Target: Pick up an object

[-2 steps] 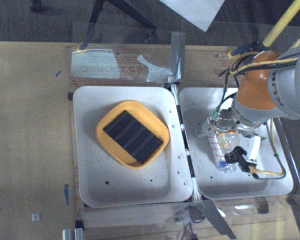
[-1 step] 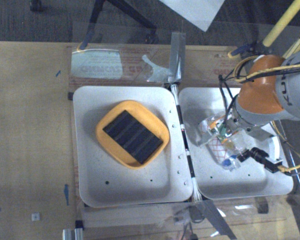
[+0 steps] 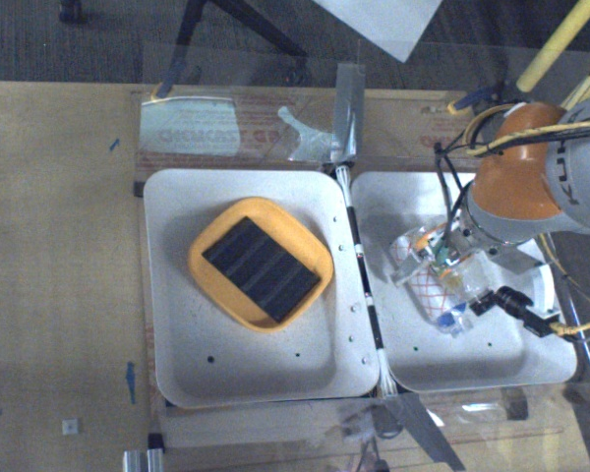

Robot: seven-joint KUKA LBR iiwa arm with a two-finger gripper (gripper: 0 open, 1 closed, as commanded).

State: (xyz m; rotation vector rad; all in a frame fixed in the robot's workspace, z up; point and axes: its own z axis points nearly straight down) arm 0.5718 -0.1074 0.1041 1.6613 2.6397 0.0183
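Bare wooden bench carries two white bins side by side, with dark floor beyond its far edge. I reach in from the right, and my gripper is low inside the right bin, toward its left half, right over a crumpled clear packet with a red net pattern and a spot of blue at its near end. Whether my jaws are parted or closed I cannot tell from this angle, nor whether they touch the packet. The packet looks to me like the thing to take: light, soft, crinkly, and likely slick, so it should fold and slide rather than resist. I would go for the thickest bunched part near its middle, where there is some body to pinch, not a loose flat edge that could slip out or tear. In the left bin lies a yellow tray with a black ribbed panel in it, well apart from me. It looks stiff and heavier, and probably too wide to span across; its raised rim would be the only sensible hold.
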